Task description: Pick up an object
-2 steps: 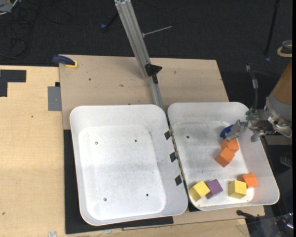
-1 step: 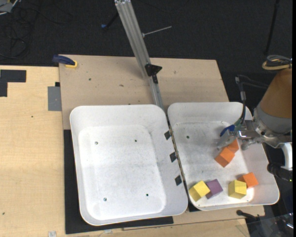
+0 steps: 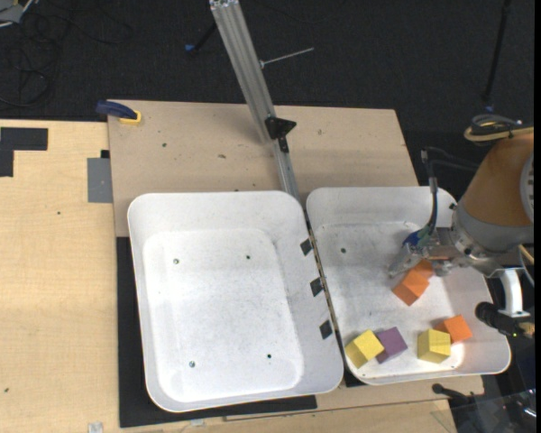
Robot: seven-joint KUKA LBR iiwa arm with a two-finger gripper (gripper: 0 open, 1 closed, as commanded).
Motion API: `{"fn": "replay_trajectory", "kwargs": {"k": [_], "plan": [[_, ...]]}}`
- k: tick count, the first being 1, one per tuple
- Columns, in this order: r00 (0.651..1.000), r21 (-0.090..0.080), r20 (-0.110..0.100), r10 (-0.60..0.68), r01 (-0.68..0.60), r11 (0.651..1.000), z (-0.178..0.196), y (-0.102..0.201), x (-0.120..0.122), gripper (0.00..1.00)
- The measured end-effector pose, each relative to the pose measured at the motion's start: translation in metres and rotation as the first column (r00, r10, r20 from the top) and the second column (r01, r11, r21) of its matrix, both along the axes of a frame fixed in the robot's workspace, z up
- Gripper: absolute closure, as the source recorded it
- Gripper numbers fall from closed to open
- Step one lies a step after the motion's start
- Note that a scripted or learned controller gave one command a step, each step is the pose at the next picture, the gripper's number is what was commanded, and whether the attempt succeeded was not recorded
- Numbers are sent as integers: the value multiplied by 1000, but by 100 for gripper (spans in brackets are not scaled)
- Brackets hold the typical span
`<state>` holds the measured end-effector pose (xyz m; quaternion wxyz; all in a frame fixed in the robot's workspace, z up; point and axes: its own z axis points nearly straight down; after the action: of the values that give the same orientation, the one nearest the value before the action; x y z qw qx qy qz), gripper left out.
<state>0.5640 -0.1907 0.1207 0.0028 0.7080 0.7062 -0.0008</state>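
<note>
Touching the gripper (image 3: 421,262), orange block (image 3: 412,284) just below, right bin (image 3: 361,215)

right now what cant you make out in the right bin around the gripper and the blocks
- Gripper: too small and blurred in the camera view to tell whether it grips the orange block right under it.
- Small orange block: partly covered by the yellow block in front.
- Purple block and second yellow block: touching or apart, unclear.
</note>
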Motion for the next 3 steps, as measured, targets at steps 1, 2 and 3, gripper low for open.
{"fn": "replay_trajectory", "kwargs": {"k": [1,2,3], "plan": [[1000,1,5,-3,3,1000,13,0,1,100],[1000,4,-1,-1,1,1000,60,-10,5,100],[1000,5,-2,2,-2,1000,91,-11,5,100]]}}
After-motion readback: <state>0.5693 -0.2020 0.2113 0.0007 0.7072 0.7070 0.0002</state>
